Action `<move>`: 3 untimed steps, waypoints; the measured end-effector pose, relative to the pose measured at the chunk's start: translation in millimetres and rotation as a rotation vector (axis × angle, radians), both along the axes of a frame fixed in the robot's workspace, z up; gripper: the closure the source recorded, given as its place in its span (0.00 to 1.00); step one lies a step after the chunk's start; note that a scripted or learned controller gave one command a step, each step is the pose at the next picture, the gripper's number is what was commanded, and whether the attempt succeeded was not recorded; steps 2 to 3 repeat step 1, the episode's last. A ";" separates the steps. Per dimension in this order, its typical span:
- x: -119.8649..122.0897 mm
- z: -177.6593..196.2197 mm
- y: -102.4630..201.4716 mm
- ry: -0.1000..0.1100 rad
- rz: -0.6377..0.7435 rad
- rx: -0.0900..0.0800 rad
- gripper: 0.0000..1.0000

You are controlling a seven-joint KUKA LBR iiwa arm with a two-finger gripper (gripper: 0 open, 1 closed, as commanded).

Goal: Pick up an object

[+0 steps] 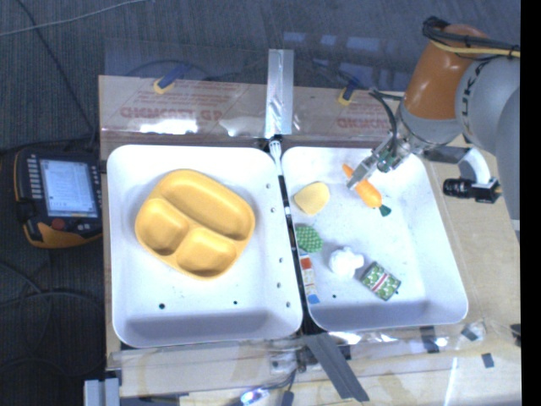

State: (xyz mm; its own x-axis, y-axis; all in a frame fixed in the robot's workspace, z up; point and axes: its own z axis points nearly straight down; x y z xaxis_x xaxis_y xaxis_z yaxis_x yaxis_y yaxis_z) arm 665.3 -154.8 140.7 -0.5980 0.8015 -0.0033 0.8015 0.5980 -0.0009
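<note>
Gripper (365, 174) sits at carrot (365, 190), far side of right bin (439, 252); can't tell grip state. Approach step imo; next needs firm close, then lift.

The rounded grey metal arm (494, 100) carries a glossy orange band (435, 83), black cables looping over that band, and dark lettering beside it.

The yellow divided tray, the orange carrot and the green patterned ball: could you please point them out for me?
yellow divided tray (194, 222): camera view, on its central ridge.
orange carrot (369, 194): camera view, on its orange body.
green patterned ball (308, 239): camera view, on its top.
</note>
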 end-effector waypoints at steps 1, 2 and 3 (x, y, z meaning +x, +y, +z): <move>-28.0 57.9 54.6 0.001 0.077 0.001 1.00; -28.0 57.9 54.6 0.001 0.077 0.001 1.00; -28.0 57.9 54.6 0.001 0.077 0.001 1.00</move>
